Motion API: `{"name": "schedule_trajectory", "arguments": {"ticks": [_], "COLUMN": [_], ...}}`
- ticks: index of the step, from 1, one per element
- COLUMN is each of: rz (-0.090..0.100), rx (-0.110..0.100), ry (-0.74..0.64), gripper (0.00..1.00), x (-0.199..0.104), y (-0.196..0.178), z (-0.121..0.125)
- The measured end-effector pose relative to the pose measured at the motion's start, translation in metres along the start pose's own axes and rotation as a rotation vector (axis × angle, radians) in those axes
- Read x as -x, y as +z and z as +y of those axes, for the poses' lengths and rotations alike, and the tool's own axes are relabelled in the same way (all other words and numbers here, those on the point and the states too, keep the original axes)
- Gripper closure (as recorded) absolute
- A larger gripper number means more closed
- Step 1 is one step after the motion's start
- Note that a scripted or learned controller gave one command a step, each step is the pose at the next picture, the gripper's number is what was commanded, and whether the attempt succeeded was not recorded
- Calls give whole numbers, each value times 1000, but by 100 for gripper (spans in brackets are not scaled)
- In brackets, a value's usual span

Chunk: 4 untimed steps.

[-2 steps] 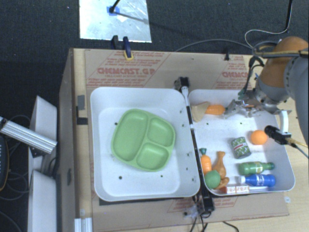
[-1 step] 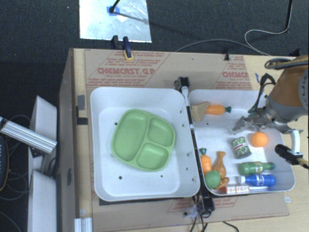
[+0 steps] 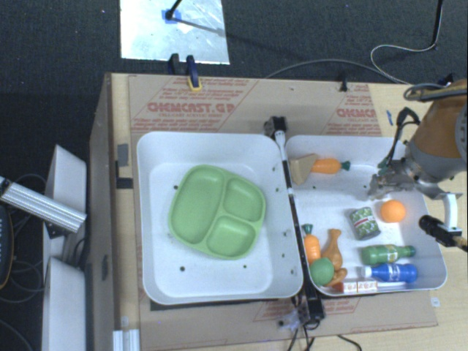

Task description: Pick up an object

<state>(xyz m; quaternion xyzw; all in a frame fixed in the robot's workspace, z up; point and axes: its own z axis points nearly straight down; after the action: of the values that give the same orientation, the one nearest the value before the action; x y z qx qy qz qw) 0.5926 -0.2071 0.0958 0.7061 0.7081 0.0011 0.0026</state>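
So the arm is reaching in over the right bin (image 3: 439, 265), and its gripper (image 3: 385, 185) is hanging low near that bin's far right part, just up and left of the orange ball (image 3: 393, 210). Honestly can't tell how the gripper is set, it's too small and blurry there, and nothing is visibly sitting in it.

Everything else is lying in the right bin around that ball. The small green packet (image 3: 363, 222) is sitting just to the ball's left. The green bottle (image 3: 385, 254) is lying below the ball, with the blue bottle (image 3: 389, 273) right under that. Way over to the ball's lower left, a carrot (image 3: 312, 246), a green ball (image 3: 321, 270) and a drumstick-looking piece (image 3: 334, 248) are bunching up together. Another carrot (image 3: 327, 167) is lying up and to the ball's left.

The left bin (image 3: 161, 269) is holding a green divided plate (image 3: 217, 211).
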Motion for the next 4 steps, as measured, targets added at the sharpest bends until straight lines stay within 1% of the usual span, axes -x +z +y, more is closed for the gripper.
{"name": "schedule_trajectory", "arguments": {"ticks": [1,2,3,4], "rz": [0,2,0,0], "rx": [0,-5,-1,-1], "ry": [0,2,0,0], "gripper": [0,0,100,0], "x": [0,-1,0,0], "y": [0,12,1,1], "z": [0,-23,-22,-22]}}
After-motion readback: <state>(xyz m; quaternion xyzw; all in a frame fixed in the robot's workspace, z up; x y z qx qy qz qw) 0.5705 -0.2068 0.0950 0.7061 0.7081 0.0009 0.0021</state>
